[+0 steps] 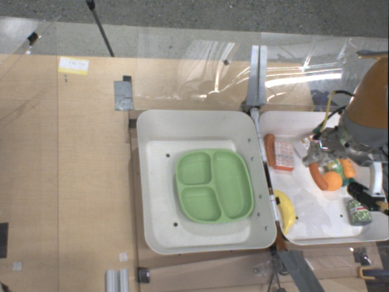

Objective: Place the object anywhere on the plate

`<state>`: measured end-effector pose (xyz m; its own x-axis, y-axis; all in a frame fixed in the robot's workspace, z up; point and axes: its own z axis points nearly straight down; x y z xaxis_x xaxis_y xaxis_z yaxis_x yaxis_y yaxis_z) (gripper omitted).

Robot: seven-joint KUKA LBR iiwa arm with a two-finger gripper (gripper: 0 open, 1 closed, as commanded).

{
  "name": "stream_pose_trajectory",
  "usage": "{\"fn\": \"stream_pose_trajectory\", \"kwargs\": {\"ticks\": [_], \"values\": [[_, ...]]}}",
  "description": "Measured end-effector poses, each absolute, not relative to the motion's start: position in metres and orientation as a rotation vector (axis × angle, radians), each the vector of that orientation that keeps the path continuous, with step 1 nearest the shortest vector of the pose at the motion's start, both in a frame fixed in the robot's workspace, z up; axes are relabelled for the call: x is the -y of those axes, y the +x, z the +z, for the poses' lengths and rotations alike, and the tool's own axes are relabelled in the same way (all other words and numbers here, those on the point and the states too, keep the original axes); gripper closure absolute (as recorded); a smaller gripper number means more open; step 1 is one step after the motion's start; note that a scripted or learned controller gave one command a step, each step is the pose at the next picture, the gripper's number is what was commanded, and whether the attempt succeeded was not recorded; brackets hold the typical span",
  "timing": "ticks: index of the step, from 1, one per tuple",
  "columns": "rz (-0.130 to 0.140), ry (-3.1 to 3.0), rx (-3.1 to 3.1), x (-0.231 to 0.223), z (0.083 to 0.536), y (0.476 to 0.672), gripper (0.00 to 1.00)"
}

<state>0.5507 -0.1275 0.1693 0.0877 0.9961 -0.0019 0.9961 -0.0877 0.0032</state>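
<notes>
A green three-compartment plate [214,185] lies in the middle of the left bin [152,163]. My gripper [320,155] hangs over the right bin [292,230], just above a cluster of toy food: an orange round fruit [333,180], a red-orange sausage-shaped piece [316,174] and a small carrot-like piece [347,168]. The wrist hides part of this cluster. I cannot make out anything between the fingers.
In the right bin, an orange-red packet [281,152] lies near the left wall, a yellow banana [285,211] at the front left, and a green can [358,212] at the front right. A metal divider post [258,78] stands between the bins at the back.
</notes>
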Motion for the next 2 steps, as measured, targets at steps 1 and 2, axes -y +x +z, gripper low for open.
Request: {"fn": "stream_pose_trajectory", "kwargs": {"ticks": [1,2], "values": [[0.006,2.245,-2.192,0.058,0.192,0.560,1.00],[0.005,2.208,-2.231,-0.038,0.191,0.508,1.00]]}}
